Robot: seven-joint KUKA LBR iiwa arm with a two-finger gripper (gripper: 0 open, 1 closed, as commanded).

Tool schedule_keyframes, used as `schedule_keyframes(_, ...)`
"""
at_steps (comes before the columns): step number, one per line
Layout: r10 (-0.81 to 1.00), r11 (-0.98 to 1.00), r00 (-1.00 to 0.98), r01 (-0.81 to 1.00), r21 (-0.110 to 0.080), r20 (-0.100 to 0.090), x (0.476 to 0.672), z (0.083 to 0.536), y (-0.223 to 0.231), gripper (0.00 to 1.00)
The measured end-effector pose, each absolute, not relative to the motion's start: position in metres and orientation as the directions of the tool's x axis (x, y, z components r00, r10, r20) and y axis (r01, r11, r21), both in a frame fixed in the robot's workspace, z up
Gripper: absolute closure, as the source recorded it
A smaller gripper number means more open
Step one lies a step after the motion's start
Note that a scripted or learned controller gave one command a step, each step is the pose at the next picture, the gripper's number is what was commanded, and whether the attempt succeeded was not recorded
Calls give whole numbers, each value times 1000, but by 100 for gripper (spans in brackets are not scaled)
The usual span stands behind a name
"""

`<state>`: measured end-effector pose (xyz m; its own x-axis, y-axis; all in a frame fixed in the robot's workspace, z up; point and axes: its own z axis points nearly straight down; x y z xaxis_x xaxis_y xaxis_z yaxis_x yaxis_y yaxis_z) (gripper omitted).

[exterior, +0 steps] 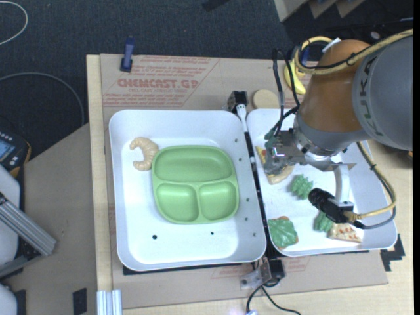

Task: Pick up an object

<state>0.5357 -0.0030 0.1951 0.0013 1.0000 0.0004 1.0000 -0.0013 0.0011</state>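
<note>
My gripper (pixel 278 153) hangs low over the upper left part of the right bin (pixel 374 195), right above a tan toy pizza slice (pixel 277 174) that pokes out from under it. Whether it touches the slice is hidden by the wrist. Close by in the same bin lie a small green broccoli piece (pixel 302 186), a green leafy piece (pixel 283 231), another green piece (pixel 323 223) and a second pizza slice (pixel 345 233).
The left bin (pixel 125 176) holds a green divided plate (pixel 195 183) and a tan croissant (pixel 144 153). The grey and orange arm (pixel 341 90) covers the upper right bin. A black cable fitting (pixel 328 203) hangs above the bin's lower right.
</note>
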Motion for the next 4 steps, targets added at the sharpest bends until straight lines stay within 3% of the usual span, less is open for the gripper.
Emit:
schedule_keyframes(1, 1000, 5, -5, 1000, 20, 4, 490, 436, 33, 100)
schedule_keyframes(2, 1000, -3, 3, 1000, -14, -1, 477, 308, 18, 100)
schedule_keyframes(3, 1000, -2, 2, 1000, -7, -2, 558, 219, 5, 100)
schedule_keyframes(4, 1000, 7, -7, 1000, -3, 4, 521, 246, 65, 100)
